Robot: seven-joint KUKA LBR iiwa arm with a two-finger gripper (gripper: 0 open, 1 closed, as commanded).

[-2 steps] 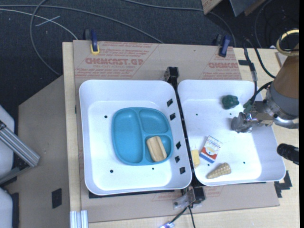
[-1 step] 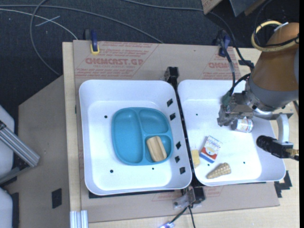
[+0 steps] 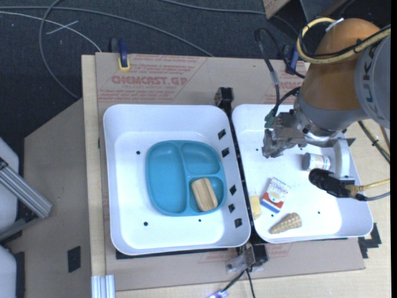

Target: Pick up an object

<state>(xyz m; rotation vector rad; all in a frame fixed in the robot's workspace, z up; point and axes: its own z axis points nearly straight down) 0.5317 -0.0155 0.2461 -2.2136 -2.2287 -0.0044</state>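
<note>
We judge the cone [image 3: 286, 223] near the right bin's [image 3: 353, 225] front rim light, rigid; grip mid-body. Our hand's [image 3: 271, 146] state: cannot tell.

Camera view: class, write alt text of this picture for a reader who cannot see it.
A grey robot arm reaches in from the right, its gripper low over the right white bin, which holds a small packet and a cone-shaped piece. The left white bin holds a blue divided plate with a tan block in one compartment.
</note>
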